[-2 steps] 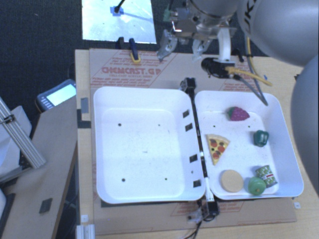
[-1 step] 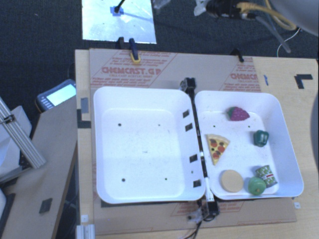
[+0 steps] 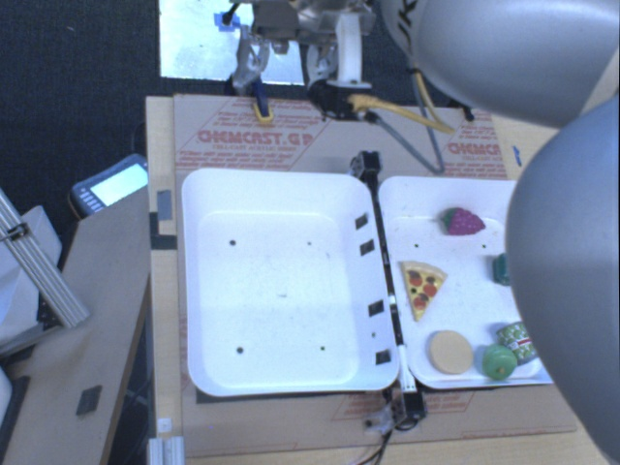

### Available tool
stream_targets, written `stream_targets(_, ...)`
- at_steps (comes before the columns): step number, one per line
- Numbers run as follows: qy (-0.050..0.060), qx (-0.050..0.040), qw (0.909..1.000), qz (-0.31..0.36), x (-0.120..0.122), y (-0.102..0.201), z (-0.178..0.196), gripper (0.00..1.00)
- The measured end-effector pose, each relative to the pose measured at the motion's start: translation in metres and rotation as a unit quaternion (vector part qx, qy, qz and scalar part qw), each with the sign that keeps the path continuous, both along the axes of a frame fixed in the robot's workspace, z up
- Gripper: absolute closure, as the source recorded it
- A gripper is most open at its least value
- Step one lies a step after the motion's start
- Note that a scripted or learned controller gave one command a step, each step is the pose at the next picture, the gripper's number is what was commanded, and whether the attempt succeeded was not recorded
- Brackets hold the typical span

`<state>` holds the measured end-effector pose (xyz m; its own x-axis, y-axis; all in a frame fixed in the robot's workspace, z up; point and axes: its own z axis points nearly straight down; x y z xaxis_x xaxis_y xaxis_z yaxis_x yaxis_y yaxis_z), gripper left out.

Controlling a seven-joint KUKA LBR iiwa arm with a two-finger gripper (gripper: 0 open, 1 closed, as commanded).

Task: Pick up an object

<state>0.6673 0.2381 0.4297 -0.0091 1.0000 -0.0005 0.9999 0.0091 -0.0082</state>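
Gripper (image 3: 291, 61) sits top centre of frame, above the bins; can't tell its state; toys lie in right bin (image 3: 441, 381): pizza slice (image 3: 423, 288) flat, thin, hard to pinch; berry (image 3: 463, 222) looks light, bumpy, chunky; best grab across its middle

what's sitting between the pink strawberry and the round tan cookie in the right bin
In the camera view, a pizza slice lies between the strawberry and the cookie.
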Motion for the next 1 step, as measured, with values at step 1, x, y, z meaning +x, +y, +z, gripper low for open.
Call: stream_targets(1, -0.006, 0.0012, 1.0, 0.0, 0.0012, -0.0029, 0.0189, 1.0)
